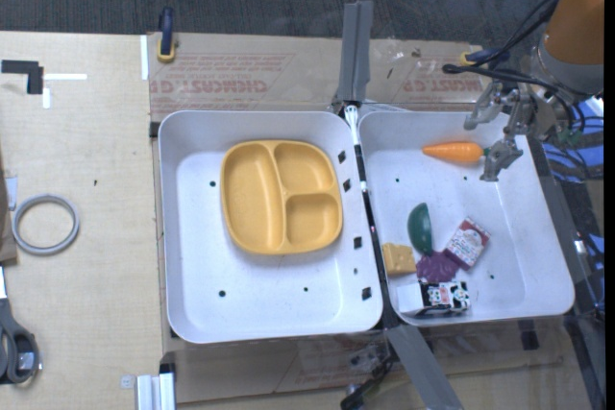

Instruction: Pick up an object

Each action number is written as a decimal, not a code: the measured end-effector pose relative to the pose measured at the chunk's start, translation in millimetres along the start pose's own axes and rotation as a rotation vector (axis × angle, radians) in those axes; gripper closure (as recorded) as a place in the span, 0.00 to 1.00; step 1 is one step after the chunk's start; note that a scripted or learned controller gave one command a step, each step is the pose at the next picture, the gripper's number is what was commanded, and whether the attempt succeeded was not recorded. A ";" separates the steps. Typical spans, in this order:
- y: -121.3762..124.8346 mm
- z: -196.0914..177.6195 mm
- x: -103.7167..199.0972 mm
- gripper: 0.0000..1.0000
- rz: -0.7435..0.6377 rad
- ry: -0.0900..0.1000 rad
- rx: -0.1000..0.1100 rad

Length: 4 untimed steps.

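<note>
A pale wooden worktop point(86, 302) carries two glossy white bins. A smooth, tapered orange carrot point(454, 151) lies just beside the metal pincer point(498, 141), whose fingers stand apart, holding nothing.

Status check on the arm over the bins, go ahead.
Gripper over right white bin, nothing seen in it. Orange plastic carrot just beside it, lying flat. Nothing blocking the carrot; other toys sit lower in the bin.

An orange-banded arm point(581, 10) trails black cables and ends in a silvery metal claw point(495, 134).
</note>
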<state>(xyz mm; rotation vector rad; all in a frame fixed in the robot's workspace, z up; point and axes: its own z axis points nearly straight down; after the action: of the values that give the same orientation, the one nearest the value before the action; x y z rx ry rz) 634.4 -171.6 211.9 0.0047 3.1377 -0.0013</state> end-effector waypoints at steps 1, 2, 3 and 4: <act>27.3 75.9 -10.3 0.00 0.199 0.002 0.000; 67.8 84.0 50.4 0.00 0.507 0.003 0.001; 64.0 117.0 33.8 0.00 0.959 0.002 0.003; 68.5 120.5 66.9 0.00 1.258 0.005 0.004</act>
<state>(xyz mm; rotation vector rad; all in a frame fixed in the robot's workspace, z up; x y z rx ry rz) 568.2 -103.0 91.0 1.8528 2.5387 -0.0035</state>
